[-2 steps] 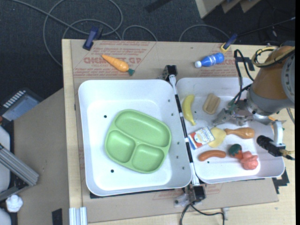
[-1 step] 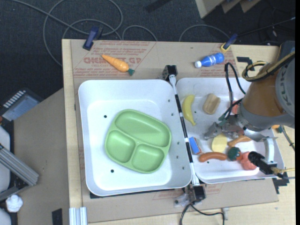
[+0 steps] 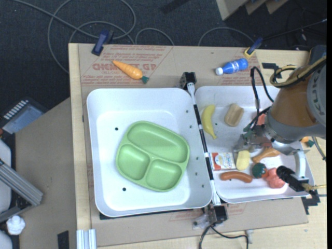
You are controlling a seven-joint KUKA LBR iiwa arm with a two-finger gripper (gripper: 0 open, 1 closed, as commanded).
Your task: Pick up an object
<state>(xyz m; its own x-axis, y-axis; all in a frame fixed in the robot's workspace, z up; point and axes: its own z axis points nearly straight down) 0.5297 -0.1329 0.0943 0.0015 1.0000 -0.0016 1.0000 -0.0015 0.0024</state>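
We saw a grey arm [image 3: 317, 95] with a broad orange band [image 3: 290, 108] above its wrist, black cables [image 3: 257, 90] looped alongside, and dark metal gripper [image 3: 248, 143] parts below.

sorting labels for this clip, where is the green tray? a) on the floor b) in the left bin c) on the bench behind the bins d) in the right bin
b: the green tray lies flat inside the left bin, while the banana and other toy foods sit in the right bin.
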